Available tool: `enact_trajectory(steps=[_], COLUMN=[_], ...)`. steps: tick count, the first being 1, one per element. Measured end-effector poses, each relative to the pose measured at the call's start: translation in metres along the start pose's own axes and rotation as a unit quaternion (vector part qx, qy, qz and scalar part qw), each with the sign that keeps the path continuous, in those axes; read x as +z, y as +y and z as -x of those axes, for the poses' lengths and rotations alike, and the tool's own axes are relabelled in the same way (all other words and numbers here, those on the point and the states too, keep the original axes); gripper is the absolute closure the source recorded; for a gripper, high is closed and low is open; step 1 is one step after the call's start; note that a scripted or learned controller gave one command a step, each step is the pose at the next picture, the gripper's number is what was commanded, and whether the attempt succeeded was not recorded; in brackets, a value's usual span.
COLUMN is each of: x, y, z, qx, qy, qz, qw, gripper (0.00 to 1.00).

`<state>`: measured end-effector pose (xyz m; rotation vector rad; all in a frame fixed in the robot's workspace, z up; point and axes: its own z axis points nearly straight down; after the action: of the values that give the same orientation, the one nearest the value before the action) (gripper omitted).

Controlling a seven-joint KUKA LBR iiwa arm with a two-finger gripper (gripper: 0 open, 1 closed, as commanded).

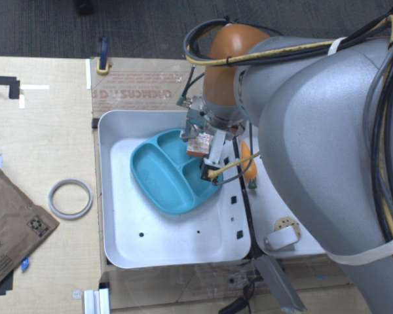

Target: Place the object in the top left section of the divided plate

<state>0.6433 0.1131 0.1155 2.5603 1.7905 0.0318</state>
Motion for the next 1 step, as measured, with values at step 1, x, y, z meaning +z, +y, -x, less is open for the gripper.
enact_trajectory(steps=[1], x=[-0.0179], y=[-0.0631], z=[0.0168], qx=[0.176], qy=[-0.008], qz=[-0.015], qw=[0.9842], gripper=[1.0])
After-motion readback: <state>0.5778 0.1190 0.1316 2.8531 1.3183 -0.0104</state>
